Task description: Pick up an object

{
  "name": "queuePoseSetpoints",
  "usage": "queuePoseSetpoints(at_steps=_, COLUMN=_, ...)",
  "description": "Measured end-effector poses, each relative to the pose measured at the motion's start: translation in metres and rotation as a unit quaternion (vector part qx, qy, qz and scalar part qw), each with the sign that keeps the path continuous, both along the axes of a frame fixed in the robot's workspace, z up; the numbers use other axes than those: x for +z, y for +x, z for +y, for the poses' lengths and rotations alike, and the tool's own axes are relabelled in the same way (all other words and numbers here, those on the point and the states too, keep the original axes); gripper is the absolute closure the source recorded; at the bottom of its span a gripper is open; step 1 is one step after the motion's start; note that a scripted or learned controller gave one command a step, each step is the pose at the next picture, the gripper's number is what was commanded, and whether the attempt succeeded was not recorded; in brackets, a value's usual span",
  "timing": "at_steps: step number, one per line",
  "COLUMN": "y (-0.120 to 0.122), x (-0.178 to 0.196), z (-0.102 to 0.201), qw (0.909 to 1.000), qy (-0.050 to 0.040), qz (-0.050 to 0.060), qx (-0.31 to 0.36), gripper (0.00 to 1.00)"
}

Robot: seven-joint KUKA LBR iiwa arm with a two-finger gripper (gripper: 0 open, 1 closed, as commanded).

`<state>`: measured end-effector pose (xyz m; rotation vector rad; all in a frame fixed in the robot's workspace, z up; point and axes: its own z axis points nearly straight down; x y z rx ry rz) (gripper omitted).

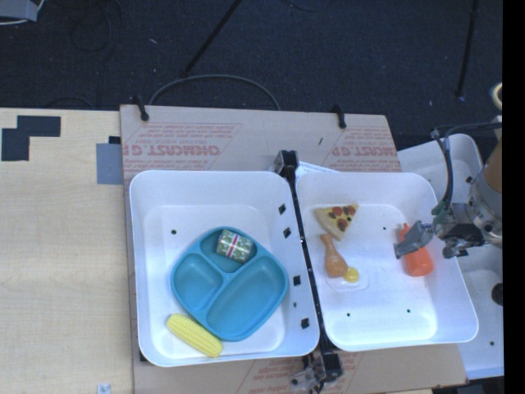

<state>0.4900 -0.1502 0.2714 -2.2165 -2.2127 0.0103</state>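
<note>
1. Camera view: two white bins are seen side by side on the counter [57, 245], with a black divider [299, 253] between them; bare floor is left in the lower half of the right bin [385, 318].
2. The gripper [420, 238] is seen at the right bin's right side, close to its wall and just above an orange object [419, 262]; whether its fingers are spread or closed cannot be told.
3. In the right bin, a pizza slice [339, 217] is placed near the upper left, with a chicken drumstick [333, 258] just below it and a small yellow piece [351, 275] touching the drumstick's lower end.
4. In the left bin [152, 220], a blue divided plate [229, 284] is set centrally, and a small green can [234, 245] is held in its upper compartment.
5. A corn cob [194, 335] is laid just beside the plate's lower left edge.
</note>
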Motion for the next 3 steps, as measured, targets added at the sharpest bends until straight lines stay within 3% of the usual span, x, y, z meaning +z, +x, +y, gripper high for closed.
queuePoseSetpoints(at_steps=1, y=0.002, x=0.005, z=0.000, qw=1.0000, qy=-0.0011, qz=-0.005, qx=0.001, gripper=0.00)
queuePoseSetpoints(at_steps=3, y=0.007, x=-0.107, z=0.007, qw=1.0000, qy=0.0005, qz=-0.002, qx=0.001, gripper=0.00)
